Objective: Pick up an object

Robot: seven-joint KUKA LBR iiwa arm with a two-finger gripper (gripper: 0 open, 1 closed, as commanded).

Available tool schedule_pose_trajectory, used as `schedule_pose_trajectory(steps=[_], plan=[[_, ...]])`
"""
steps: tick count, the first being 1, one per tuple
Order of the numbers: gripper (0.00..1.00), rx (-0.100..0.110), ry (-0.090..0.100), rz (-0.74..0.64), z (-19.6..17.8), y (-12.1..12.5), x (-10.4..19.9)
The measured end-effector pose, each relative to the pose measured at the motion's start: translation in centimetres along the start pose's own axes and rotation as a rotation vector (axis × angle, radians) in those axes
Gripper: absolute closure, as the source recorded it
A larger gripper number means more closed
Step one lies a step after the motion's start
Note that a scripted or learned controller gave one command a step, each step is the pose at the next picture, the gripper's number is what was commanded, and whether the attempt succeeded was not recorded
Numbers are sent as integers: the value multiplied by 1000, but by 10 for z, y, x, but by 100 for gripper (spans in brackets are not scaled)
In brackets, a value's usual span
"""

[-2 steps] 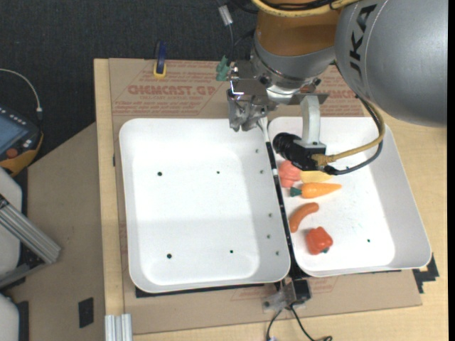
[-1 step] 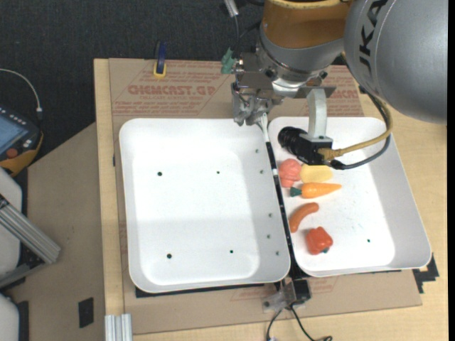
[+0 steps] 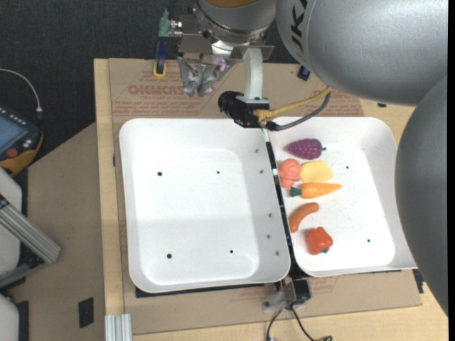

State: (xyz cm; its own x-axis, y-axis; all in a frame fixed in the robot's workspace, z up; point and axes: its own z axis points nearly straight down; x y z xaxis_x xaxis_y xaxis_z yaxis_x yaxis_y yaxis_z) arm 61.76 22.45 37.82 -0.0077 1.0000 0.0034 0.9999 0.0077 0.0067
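My gripper (image 3: pixel 200 84) hangs high over the back edge of the left bin (image 3: pixel 142 190), above the cardboard. Its fingers are drawn together with nothing between them. The toy foods all lie in the right bin (image 3: pixel 370 204), along its left side: a purple grape bunch (image 3: pixel 304 148), a pink peach (image 3: pixel 288 172), a yellow fruit (image 3: pixel 317 171), an orange carrot (image 3: pixel 318 189), a brown-orange sausage (image 3: pixel 303 214) and a red pepper (image 3: pixel 319 240). The gripper is well to the left of and behind them, touching none.
The two bins meet at a dark divider (image 3: pixel 277 197). Both stand on a cardboard sheet (image 3: pixel 114 119) printed with red letters. The grey arm (image 3: pixel 355 27) fills the upper right, overhanging the right bin's far corner.
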Motion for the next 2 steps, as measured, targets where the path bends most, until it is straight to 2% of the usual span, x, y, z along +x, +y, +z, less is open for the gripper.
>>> schedule_pose_trajectory(steps=[2], plan=[[100,0,-2,4,-20,-1,-3]])
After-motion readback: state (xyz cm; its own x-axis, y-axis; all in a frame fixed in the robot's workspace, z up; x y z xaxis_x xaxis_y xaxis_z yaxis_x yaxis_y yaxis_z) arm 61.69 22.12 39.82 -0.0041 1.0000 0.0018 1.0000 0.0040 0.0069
